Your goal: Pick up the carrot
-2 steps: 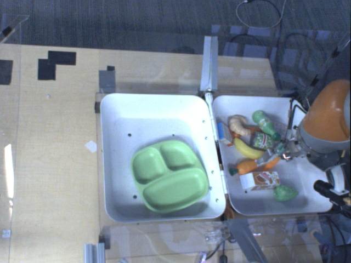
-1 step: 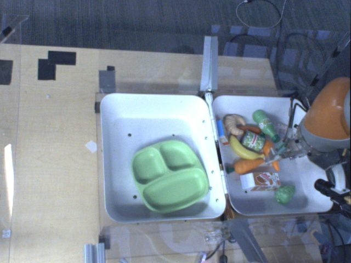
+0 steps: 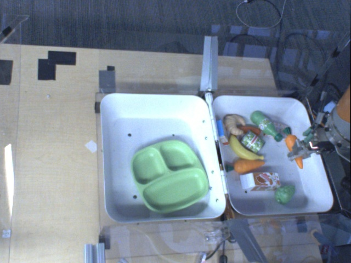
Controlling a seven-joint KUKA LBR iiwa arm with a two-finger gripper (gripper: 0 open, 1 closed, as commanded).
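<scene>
At the near end of the right bin (image 3: pixel 324 200) lie a green lump (image 3: pixel 284 194) and a small carton (image 3: pixel 263 180). Just beyond, near the right wall, the carrot (image 3: pixel 296 152) lies slanted against the gripper (image 3: pixel 308 146); I cannot tell whether the pincer is wide, narrow or clamped on it. The grasp likely needs centring across the carrot's middle, then a straight lift, clear of the green bottle (image 3: pixel 263 123) farther back.

Arm enters from right edge, orange band just visible at frame border. End effector (image 3: pixel 300 149) points left and sits low, fingers closed on a small orange item held between them.
</scene>
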